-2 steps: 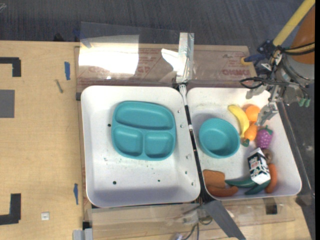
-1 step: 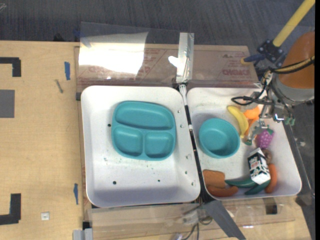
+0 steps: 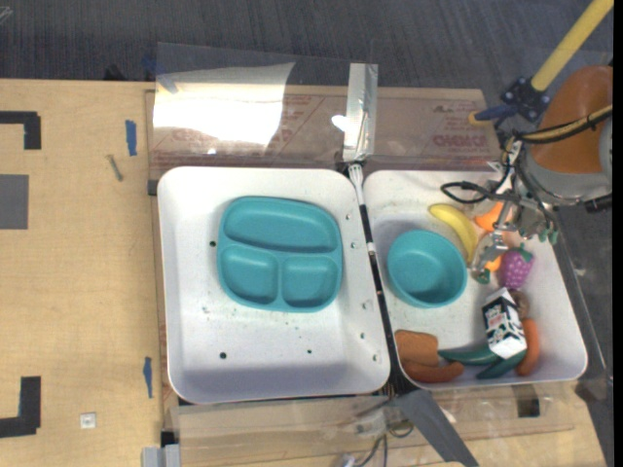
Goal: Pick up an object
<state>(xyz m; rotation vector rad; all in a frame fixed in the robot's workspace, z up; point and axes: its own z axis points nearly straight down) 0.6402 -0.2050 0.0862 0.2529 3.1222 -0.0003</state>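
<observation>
The table [image 3: 68, 261] carries two shallow white bins side by side. The left bin [image 3: 185, 348] holds a teal divided tray [image 3: 280, 252] lying flat near its middle. The right bin [image 3: 565, 348] is the crowded one, and the arm [image 3: 574, 134] reaches down over its upper right part.

In the right bin a teal bowl [image 3: 426, 268] sits upright near the divider. Just above and right of it lies a banana [image 3: 454, 224], curving toward the arm. Along the lower edge lie a brown piece like bread [image 3: 419, 342], a green vegetable [image 3: 477, 355] and an orange carrot-like piece [image 3: 531, 346], packed close together. A small milk carton [image 3: 502, 321] stands just above them, and a purple bunch of grapes [image 3: 516, 268] lies just above the carton.

The gripper [image 3: 498, 241] hangs between the banana and the grapes, over a small orange piece [image 3: 487, 258] beside the bowl's rim.

To do this step well, I judge the descent should pick one item with free space on both sides; the grapes or the orange piece look closest, but bowl rim and banana crowd the spot, so a straight drop and a centred close matter.

How far the jaws are open I cannot tell: wires and metal blur together there, and nothing is plainly seen between them.
</observation>
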